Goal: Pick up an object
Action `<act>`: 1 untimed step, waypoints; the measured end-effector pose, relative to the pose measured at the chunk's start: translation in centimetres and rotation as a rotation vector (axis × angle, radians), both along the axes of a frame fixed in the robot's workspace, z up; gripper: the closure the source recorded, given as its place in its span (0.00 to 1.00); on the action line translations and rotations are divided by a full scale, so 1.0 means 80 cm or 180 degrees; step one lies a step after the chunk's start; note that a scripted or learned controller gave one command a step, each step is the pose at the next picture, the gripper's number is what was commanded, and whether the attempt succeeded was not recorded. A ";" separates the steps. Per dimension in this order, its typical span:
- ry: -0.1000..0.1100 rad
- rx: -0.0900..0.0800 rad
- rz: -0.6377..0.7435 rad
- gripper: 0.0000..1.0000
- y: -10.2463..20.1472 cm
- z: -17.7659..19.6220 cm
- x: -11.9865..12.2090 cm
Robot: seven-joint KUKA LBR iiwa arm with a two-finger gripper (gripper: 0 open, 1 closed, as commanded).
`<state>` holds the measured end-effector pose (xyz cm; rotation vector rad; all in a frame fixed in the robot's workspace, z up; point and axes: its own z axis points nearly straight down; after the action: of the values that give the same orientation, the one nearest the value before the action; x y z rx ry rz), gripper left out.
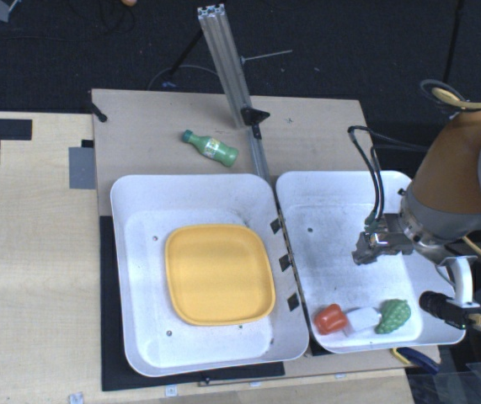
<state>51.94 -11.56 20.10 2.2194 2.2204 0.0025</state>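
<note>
In the right bin (333, 225) three small things lie along the near edge: a red pepper-like piece (331, 318), a white piece (363, 320) beside it, and a green bumpy piece (392, 316) at the right. My gripper (366, 253) hangs over the right part of this bin, above and apart from these things. I see nothing between its fingers, which are too dark and small to read. A yellow square plate (220, 273) lies in the left bin (139, 217).
A green bottle (211, 147) lies on the bench behind the left bin. A metal rail (232, 61) slants down to the gap between the bins. Black clips (284, 262) line the divide. The arm's orange band (455, 162) fills the right side.
</note>
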 end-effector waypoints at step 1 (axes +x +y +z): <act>-0.0005 -0.0001 -0.0004 1.00 -0.004 0.073 0.010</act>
<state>52.72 -11.89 25.96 2.2198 2.2181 0.0040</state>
